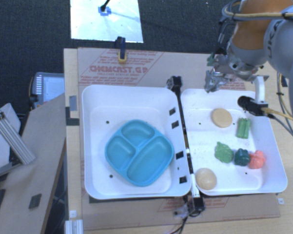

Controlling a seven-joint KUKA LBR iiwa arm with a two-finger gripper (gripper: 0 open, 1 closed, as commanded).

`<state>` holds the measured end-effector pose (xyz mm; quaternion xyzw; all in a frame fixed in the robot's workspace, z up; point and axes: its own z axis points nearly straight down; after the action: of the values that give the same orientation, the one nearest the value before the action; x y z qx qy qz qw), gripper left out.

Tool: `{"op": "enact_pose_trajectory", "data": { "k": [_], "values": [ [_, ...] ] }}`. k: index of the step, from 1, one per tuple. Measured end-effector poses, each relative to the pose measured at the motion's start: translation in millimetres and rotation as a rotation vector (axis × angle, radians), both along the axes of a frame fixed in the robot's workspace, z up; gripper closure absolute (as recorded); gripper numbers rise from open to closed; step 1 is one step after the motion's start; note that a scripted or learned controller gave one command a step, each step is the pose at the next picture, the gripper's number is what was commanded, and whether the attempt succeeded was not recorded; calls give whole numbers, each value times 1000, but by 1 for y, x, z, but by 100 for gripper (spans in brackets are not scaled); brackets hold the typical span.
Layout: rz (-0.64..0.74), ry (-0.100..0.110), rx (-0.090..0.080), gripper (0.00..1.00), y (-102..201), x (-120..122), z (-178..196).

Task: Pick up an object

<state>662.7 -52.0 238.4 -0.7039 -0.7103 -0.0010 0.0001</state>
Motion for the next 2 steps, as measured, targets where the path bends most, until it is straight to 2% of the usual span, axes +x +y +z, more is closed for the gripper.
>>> {"op": "enact_pose_trajectory", "data": {
  "k": [2],
  "values": [
    [1, 0, 0, 100, 107, -28, 11]
  ]
}}
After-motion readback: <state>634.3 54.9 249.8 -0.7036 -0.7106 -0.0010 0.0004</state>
